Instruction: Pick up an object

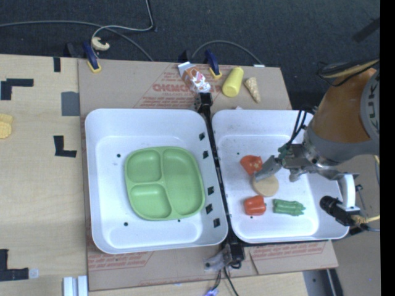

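From my remote station I saw the arm [345, 113] reaching in from three o'clock over the right bin [247, 125], its jaws [270, 167] low above the bin floor. The dark finger tips pointed toward nine o'clock, and I could not tell whether the jaws were spread or clenched, since the tips blurred together against the items beneath. A round beige piece [266, 185] lay just at six o'clock of the tips, touching or nearly touching them, though I saw nothing clearly between the jaws. A red piece [250, 163] sat just at nine o'clock of the tips, close beside the beige one. Another red piece [254, 206] lay farther toward six o'clock, with a green vegetable-shaped item [288, 207] at its three o'clock side, both apart from the jaws. The left bin [102, 134] held a green divided plate [164, 182]. On the surface [37, 165] beyond the bins, toward twelve o'clock, lay a yellow cylinder [232, 81], a tan cone [253, 89] and a small printed packet [193, 76].
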Action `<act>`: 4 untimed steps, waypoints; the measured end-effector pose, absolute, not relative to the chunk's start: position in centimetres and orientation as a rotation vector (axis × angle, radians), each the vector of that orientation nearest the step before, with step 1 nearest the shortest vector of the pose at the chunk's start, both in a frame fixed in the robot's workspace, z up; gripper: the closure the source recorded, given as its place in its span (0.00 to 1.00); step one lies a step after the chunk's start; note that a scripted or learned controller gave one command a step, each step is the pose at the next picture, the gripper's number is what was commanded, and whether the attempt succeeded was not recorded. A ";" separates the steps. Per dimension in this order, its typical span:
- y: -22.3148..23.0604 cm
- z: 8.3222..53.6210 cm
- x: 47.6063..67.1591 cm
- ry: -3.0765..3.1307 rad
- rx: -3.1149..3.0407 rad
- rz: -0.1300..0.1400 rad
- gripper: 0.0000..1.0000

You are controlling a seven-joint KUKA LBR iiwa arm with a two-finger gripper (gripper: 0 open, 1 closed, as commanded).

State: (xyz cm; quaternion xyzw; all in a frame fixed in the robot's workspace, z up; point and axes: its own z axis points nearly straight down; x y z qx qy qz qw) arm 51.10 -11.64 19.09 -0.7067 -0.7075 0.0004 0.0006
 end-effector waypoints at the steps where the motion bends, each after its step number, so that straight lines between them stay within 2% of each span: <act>1: -10.2 10.6 56.3 -2.223 -2.220 0.000 0.00; 2: -11.7 8.7 58.5 -2.227 -2.222 -0.005 0.00; 3: -10.8 8.6 60.6 -2.226 -2.222 -0.002 0.00; 4: -10.8 9.6 60.6 -2.227 -2.223 -0.001 1.00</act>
